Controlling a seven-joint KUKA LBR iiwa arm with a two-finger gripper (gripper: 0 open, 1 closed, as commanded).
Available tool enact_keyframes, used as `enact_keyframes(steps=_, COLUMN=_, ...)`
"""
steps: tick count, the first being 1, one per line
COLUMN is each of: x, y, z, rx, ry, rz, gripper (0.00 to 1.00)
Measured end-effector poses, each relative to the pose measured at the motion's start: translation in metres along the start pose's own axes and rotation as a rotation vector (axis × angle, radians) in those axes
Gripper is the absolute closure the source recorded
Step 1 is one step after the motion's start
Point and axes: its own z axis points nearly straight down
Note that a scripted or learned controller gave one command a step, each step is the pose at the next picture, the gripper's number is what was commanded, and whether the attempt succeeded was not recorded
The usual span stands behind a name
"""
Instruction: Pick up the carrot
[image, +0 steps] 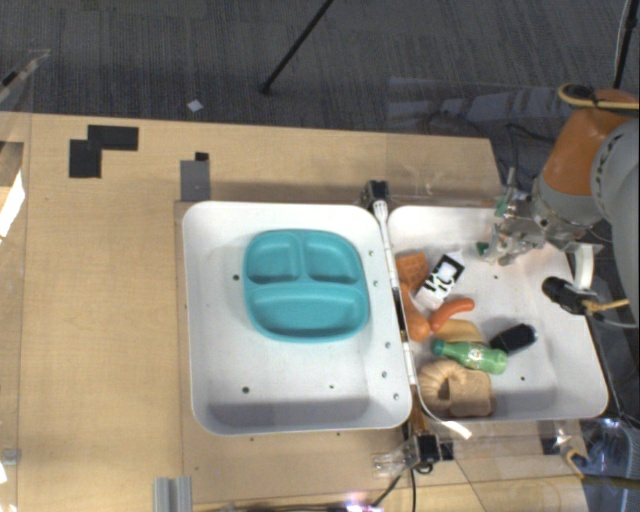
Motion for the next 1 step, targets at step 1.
enact_keyframes(steps=1, x=0.0002, y=0.0001, z=0.0003, rx=-0.001, ry=0.0, rz=-0.001, gripper=0.0)
